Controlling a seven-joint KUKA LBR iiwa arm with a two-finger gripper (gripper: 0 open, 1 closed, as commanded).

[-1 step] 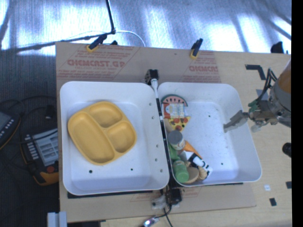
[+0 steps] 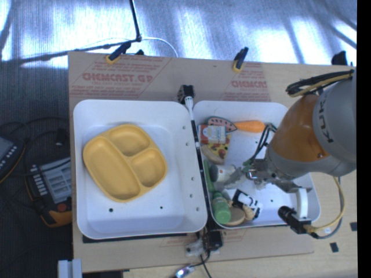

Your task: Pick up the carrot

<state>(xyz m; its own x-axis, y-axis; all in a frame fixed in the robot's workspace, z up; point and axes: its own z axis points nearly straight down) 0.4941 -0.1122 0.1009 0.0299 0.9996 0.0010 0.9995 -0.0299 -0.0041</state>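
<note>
From above, the bench (image 2: pixel 87 74) holds two white bins side by side. The left bin (image 2: pixel 174 201) has a yellow plate (image 2: pixel 123 161) in it, split into three parts. The plate lies a bit toward the bin's left side.

The right bin (image 2: pixel 278 106) is full of small toys. The carrot (image 2: pixel 250 126) is orange and lies flat near the far edge of this bin, about the middle of that edge. Just left of the carrot, touching or almost touching it, is a toy pizza slice (image 2: pixel 215 141) with a small white card on top. Near the bin's front left corner sits a green bottle (image 2: pixel 221 206), with a small black and white thing (image 2: pixel 246 201) just beside it.

The big grey arm (image 2: pixel 324 132) with its orange band comes in from the right and hangs over the right half of this bin. The gripper (image 2: pixel 243 172) points left, over the middle of the bin, near some pale toys. It is well apart from the carrot. I cannot tell how its grip is set, because it is small and mixed in with the toys below it. Nothing orange is in it.
</note>
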